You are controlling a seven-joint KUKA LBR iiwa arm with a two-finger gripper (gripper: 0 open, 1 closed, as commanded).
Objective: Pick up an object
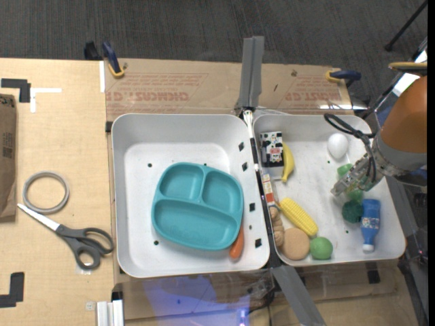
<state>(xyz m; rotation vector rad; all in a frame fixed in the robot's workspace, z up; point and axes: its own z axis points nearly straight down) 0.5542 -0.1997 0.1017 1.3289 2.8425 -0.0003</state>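
One grey arm with an orange band (408, 124) is reached over the right white bin's (309, 195) right edge, its gripper (351, 182) lowered there. A dark green object (352, 212) is seen just below it, a blue bottle (370, 224) beside, a white egg (338, 145) above.

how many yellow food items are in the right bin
2. A banana lies near the bin's left wall beside the black-and-white carton; a corn cob lies lower down, above the round bun. More could be hidden under the end effector.
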